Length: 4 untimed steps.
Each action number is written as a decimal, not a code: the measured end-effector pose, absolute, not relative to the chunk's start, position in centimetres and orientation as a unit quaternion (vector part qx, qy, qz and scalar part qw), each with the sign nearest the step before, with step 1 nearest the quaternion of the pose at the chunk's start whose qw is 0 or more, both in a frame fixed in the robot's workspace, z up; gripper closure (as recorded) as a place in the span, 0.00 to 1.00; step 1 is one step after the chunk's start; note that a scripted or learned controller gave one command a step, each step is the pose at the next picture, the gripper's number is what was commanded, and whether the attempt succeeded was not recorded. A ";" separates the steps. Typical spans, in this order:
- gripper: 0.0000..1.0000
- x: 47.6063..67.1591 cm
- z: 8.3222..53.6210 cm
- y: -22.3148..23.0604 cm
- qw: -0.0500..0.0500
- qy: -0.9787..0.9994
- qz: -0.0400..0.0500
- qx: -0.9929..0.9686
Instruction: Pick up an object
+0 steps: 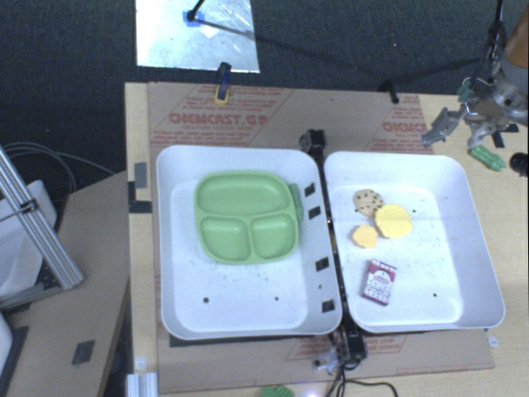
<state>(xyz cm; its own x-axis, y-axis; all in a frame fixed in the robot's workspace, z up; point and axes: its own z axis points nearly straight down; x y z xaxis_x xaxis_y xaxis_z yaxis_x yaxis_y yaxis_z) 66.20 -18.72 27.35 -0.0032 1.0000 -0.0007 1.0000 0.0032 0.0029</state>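
Nearest to you, a small red and white card packet (379,282) is lying in the right white plastic bin (474,222). Behind it are sitting yellow toy pieces (393,221) and a round cookie (367,199). Farther, the metal gripper (464,131) is hanging over the bench, fingers spread wide, holding nothing.

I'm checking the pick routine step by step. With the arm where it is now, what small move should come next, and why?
Probably swing the gripper inward and forward over the right bin. It sits beyond the bin's far right corner, above the bench, holding nothing. The cookie, two yellow pieces and small red box all lie in that bin, the cookie nearest.
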 end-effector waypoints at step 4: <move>1.00 60.2 9.6 -13.5 0.003 0.709 0.002 0.706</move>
